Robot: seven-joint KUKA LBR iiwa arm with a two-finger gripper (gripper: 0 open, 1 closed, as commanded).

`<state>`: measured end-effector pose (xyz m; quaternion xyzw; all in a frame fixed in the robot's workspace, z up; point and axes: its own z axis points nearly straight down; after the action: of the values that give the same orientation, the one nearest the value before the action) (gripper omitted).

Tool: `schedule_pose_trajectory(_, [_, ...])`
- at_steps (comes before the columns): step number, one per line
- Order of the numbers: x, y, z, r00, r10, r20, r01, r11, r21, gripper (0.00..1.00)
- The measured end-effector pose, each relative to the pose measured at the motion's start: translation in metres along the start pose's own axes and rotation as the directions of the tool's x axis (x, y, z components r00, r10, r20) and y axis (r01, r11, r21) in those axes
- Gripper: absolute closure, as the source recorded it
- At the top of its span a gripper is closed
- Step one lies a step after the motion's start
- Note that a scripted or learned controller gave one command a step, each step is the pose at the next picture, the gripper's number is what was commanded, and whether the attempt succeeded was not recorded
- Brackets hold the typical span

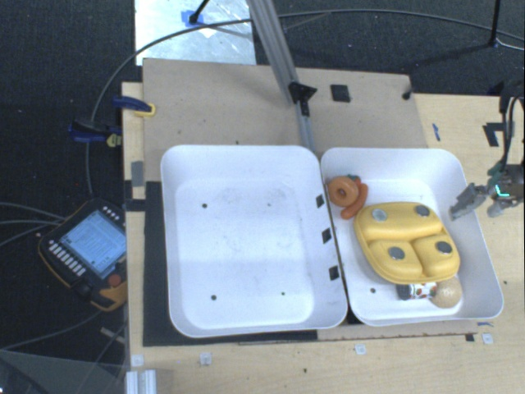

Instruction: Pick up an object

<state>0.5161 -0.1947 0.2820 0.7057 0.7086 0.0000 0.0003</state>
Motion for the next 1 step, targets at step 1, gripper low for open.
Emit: schedule_pose_trajectory(1, [0.0, 0.0004, -0.0007, 1.0, 0.0, 0.001, 0.0, 1.0, -0.002, 0.0])
